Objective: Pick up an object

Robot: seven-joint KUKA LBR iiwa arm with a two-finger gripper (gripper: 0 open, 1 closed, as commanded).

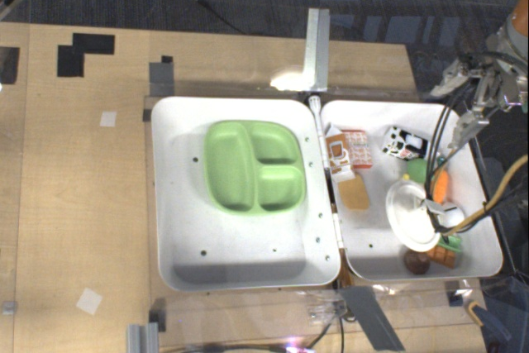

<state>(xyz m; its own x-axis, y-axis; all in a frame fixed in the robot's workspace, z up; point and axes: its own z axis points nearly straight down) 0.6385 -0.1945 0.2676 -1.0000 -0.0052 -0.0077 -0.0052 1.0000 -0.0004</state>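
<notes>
- Two white bins sit side by side on the table [74, 202] in the camera view – the left bin [178, 178] bears a green divided tray [252, 165], the right bin [364, 248] bears a scatter of small things.
- Several candidates for the pick lie in the right bin: a red-and-white packet [358, 150] and a brown-and-white packet [338, 153] near its far left corner, a tan flat piece [354, 194] just below them, a black-and-white carton [403, 145] further right, a white bowl [411, 217] toward the near right, an orange piece [441, 185] and a green piece [416, 170] beside it, and dark brown things [430, 259] at the near right corner.
- At the right edge of the view, above the bin's far right corner, is the arm's end with the pincer [482, 99]; whether it is spread or pressed together I cannot tell, and nothing shows in its grip.
- Relation that matters – every object lies to the view's left of and nearer the camera than the pincer; the carton, the green piece and the orange piece look closest to it, the packets further left.
- Cables [442, 136] hang across the bin's right side over the bowl's rim, so, as I judge it, a descent there risks a snag.
</notes>
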